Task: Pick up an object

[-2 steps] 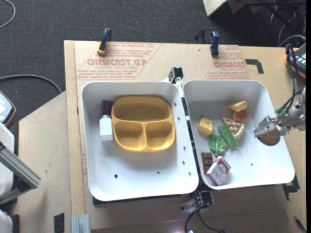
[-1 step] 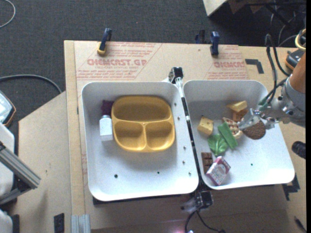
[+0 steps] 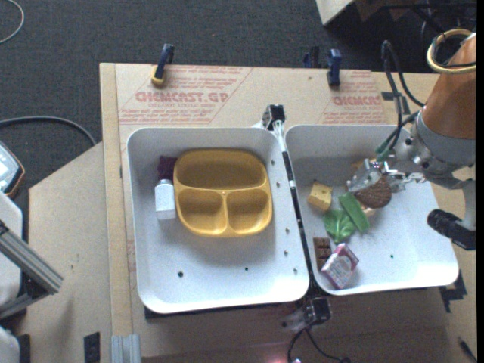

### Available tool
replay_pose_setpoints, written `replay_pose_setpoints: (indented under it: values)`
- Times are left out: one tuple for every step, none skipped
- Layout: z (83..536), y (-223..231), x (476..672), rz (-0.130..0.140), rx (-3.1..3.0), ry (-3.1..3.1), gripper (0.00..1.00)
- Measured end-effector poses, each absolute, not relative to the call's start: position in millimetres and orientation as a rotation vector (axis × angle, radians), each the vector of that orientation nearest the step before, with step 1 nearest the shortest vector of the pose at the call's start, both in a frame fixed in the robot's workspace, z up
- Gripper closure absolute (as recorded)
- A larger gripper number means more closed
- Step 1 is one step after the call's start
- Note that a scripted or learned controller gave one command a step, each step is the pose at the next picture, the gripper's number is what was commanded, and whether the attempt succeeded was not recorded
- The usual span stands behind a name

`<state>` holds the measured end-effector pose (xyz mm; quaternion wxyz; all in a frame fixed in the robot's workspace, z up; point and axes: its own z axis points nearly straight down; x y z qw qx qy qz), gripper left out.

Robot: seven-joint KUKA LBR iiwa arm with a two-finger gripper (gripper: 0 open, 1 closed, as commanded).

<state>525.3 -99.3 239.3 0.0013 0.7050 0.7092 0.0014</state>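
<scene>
My gripper (image 3: 367, 178) hangs low over the upper middle of the right bin (image 3: 412, 252). Its tip is right above a brown round item (image 3: 376, 196) and touches or nearly touches that item's top edge. A green leafy piece (image 3: 344, 217) lies just below and left of it. A yellow cheese wedge (image 3: 320, 196) sits further left, near the divider. Toward the bin's front left corner lie a small brown chocolate bar (image 3: 322, 246) and a pink carton (image 3: 341, 267).
The left bin (image 3: 197, 278) holds a yellow divided plate (image 3: 222, 191), with a white bottle (image 3: 165, 200) and a dark purple item (image 3: 166, 164) against the plate's left side. The grey and orange arm (image 3: 454, 119) covers the right bin's upper right corner.
</scene>
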Motion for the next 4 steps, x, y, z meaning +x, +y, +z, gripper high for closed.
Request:
replay_pose_setpoints:
  values:
    - [228, -50, 548.2, 0.004, 2.213, 2.226, 1.00]
    - [233, -1, 553.9, 0.005, 2.214, 2.227, 1.00]
    - [221, 44, 573.0, 0.004, 2.214, 2.226, 1.00]
    - [235, 70, 577.3, 0.005, 2.216, 2.224, 1.00]
